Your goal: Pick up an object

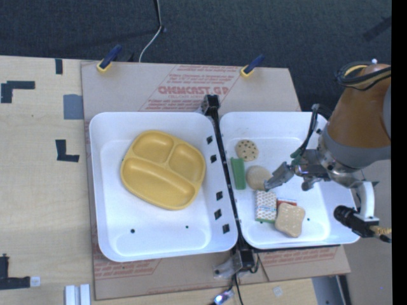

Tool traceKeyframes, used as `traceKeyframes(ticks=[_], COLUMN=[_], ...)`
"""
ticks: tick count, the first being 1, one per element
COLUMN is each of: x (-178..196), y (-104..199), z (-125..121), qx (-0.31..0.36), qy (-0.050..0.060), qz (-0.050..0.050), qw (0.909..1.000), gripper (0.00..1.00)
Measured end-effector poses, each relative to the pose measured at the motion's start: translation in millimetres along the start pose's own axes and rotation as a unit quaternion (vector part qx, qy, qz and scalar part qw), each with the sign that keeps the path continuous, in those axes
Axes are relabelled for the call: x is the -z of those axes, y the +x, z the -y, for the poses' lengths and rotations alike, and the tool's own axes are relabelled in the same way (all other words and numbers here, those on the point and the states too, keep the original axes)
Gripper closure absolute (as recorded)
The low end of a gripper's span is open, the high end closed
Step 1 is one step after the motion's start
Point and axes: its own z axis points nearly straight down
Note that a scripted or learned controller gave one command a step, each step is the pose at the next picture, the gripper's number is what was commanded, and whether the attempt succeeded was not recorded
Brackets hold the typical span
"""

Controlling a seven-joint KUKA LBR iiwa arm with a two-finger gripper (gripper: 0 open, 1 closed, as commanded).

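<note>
The object nearest the camera, a tan bread-like slice (289,221), lies at the front of the right bin (273,117). A bit of red shows just behind it, and a small patterned packet (266,206) touches its left edge. Just beyond sits a rounded beige piece (257,176), with a green stick (238,173) beside it on the left. A round cookie (247,149) lies farther back still.

The gripper (286,178) hangs low over the middle of this bin. Its dark tip points at the beige piece and comes close to it, though I cannot tell whether they touch. Whether the gripper is set wide or narrow cannot be read from this slant, and nothing is visibly held in it. So I judge the task not yet done: every item rests on the bin floor, and the grasp and lift are both left. The beige piece looks like the likely target.

The left bin (102,170) holds a yellow divided plate (163,168), well apart from the arm's work. A black strip (220,164) runs between the two bins. Both bins rest on a cardboard sheet (191,88), pinned at its far edge by two blue-and-yellow clamps (109,57). The sheet lies on a pale wooden benchtop (38,189). Farthest away is dark carpet (254,18), crossed by a thin cable (153,18).
</note>
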Motion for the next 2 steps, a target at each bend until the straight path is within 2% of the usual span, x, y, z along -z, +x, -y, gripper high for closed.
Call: traceKeyframes(ticks=[1,2], x=[6.2,-54.2], y=[0.4,0.5], z=[-2.7,-10.5], qx=[0.002,0.002], qy=[-0.007,-0.004], qz=[0.001,0.001], qw=[1.0000,1.0000], gripper=[0.00,0.00])
